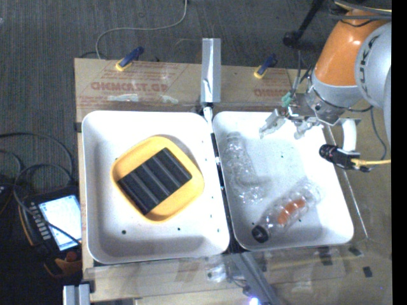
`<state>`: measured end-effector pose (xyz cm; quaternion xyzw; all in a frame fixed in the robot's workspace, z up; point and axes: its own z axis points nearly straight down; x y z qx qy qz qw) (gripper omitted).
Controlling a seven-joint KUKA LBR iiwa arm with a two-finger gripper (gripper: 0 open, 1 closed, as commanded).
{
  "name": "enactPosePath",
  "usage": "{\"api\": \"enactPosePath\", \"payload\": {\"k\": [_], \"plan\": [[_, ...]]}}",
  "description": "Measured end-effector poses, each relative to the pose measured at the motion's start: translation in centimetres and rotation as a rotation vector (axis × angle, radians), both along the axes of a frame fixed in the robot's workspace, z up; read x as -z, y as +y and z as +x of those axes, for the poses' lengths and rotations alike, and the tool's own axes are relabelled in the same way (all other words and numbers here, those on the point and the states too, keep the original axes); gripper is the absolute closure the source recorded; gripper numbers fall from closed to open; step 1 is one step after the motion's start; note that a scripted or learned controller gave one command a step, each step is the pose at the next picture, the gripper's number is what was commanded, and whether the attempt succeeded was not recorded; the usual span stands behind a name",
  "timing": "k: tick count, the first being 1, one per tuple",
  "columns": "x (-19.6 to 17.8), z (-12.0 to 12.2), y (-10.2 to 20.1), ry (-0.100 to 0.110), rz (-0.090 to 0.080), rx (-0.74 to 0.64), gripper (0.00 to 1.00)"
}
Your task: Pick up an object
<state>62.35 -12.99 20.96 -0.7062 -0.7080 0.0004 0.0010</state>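
My gripper (285, 126) hangs over the back of the right bin (340, 199), its fingers spread open with nothing between them. A clear plastic bottle (287, 212) with an orange label and a black cap lies tilted in that bin's front half, well below the gripper. A crumpled clear plastic container (238, 164) lies along the bin's left side. In the left bin (102, 227) sits a yellow block with a black ribbed top (157, 177).
A metal divider post (210, 68) stands at the back between the bins. Blue and yellow clamps (129, 58) hold the cardboard backing. A black cable connector (337, 154) juts out by the right bin's right rim.
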Motion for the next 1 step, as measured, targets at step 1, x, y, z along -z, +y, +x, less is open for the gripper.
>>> {"api": "enactPosePath", "payload": {"k": [1], "plan": [[4.36, -5.18, 2.0, 0.001, 0.0, -0.104, 0.0]]}}
